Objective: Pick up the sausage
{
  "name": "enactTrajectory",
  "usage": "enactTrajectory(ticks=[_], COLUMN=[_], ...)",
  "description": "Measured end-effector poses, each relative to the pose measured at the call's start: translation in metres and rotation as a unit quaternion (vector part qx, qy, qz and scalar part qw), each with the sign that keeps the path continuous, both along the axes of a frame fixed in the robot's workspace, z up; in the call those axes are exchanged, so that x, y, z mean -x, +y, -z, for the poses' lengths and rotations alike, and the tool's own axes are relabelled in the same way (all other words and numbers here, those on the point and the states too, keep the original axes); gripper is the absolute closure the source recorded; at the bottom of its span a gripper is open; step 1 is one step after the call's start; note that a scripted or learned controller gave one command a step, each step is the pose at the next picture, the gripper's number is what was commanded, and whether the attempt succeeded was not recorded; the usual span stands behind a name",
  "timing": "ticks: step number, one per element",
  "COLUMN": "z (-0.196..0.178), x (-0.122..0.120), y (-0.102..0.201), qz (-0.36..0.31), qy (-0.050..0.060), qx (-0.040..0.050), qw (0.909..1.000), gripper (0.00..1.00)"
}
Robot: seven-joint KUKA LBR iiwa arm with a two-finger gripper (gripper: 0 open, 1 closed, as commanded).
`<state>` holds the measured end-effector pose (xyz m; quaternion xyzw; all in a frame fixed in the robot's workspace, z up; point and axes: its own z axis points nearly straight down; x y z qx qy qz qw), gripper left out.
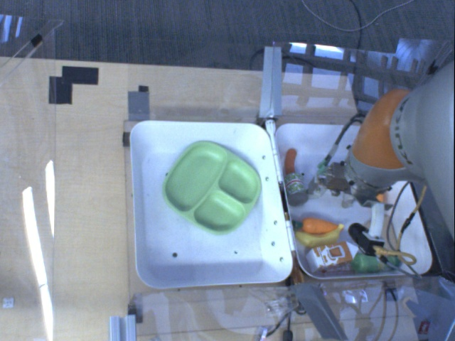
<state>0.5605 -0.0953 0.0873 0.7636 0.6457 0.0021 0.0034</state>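
Nearest the camera, against the near wall of the right bin [313,135], one brown-and-white carton [334,254] was seen lying flat, with one small green item [366,263] just beside it on its right. Just behind the carton, one yellow piece [309,239] and one orange carrot [320,226] were found lying touching each other, the carrot on the far side. One sausage [291,160], reddish-brown and slender, was seen near the bin's left wall, toward the far end, lying lengthwise along that wall. One small greyish item [295,187], too blurred to be named, was placed just at the sausage's near end. In all, six things were counted in the right bin. Two white bins were carried side by side on the desk [78,204]. In the left bin [153,247], a single thing was held: one green plate [212,185] divided into three compartments, set near the bin's middle. The end effector [328,180] was seen low over the middle of the right bin, to the right of the sausage and apart from it. Whether it was released or clenched could not be told, and nothing was seen to be grasped by it.
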Motion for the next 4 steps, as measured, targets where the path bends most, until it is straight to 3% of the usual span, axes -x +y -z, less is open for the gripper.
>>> enactTrajectory(ticks=[1,2,3,4], z=[-0.095,-0.123,-0.018,-0.095], x=[0.041,0.035,-0.01,0.0], y=[0.035,0.024,0.007,0.021], qz=[0.008,-0.051,-0.065,-0.009], qy=[0.005,0.005,0.005,0.004], qx=[-0.0014,-0.0009,-0.0015,-0.0011], qw=[1.0,0.9987,0.9979,0.9999], gripper=[0.0,0.0,0.0,0.0])
